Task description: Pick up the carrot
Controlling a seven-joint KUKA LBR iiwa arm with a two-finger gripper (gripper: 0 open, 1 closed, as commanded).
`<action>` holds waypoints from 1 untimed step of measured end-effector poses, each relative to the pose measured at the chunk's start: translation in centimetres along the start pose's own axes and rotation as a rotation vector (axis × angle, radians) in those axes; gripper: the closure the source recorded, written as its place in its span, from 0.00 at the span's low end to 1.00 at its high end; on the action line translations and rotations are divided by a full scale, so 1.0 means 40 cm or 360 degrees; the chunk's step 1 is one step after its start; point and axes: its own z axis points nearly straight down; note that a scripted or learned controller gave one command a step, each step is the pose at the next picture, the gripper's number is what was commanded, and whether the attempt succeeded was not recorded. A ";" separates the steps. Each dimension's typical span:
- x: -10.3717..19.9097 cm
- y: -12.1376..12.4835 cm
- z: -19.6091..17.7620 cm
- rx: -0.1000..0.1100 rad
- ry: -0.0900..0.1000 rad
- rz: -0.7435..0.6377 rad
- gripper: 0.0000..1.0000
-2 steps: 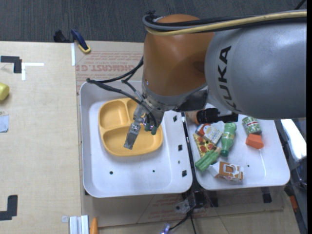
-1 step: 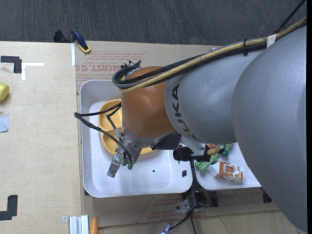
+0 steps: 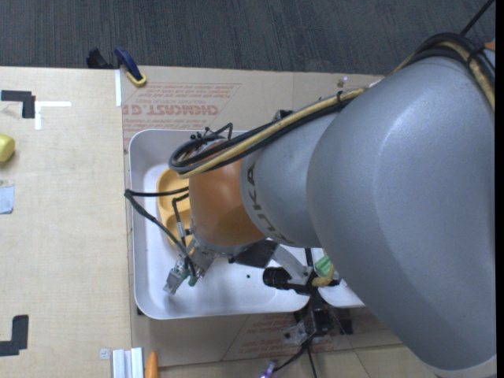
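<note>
Lower edge of frame, left of centre: a small orange tip (image 3: 150,361) beside a white strip, outside the bins; too small to name.

Just above it, my gripper (image 3: 181,276) sits low in the lower left of the white bin (image 3: 150,294), close to the bin floor. Open or closed, I cannot tell; it's small and blurred. Nothing visible in its grasp.

Above the gripper, near the bin's left wall, a yellow-orange curved shape (image 3: 168,198) pokes out from under my orange wrist band (image 3: 220,203). Could be the carrot, could be something else; I cannot tell. So the carrot's place is unsure; my arm (image 3: 378,211) covers most of both bins.

A green bit (image 3: 324,268) shows at centre right under the arm, not identifiable.

Handling, my judgement: a carrot is light, stiff and tapered, with smooth skin that can slip or roll. Take it across the thick middle, jaws square to its long axis, not at the thin tip.

Far side, upper left: a blue clamp (image 3: 130,65) at the bench edge.
</note>
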 end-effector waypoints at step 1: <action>-0.011 0.001 -0.021 -0.0005 -0.0011 0.0010 1.00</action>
